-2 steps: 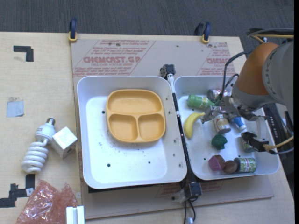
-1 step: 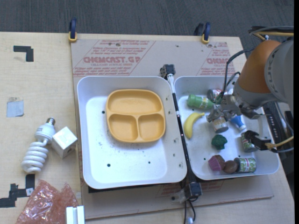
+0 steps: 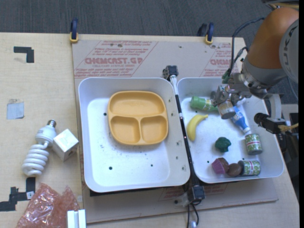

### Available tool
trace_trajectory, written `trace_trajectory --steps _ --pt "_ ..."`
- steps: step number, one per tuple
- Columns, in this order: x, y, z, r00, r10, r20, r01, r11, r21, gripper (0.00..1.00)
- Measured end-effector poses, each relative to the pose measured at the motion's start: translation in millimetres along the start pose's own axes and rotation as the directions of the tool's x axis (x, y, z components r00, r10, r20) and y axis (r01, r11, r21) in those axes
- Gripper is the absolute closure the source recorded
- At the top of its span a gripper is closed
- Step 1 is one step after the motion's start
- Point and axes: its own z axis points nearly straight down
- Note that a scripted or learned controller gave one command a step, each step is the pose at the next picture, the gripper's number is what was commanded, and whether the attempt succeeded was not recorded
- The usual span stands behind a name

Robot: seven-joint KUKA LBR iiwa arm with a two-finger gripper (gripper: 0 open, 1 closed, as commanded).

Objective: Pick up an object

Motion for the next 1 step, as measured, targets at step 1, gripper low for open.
trace_trajectory --steps 1 --pt "35.5 2.3 -47.8 1.0 0.0 0.0 0.0 1.0 -0.001 1.0"
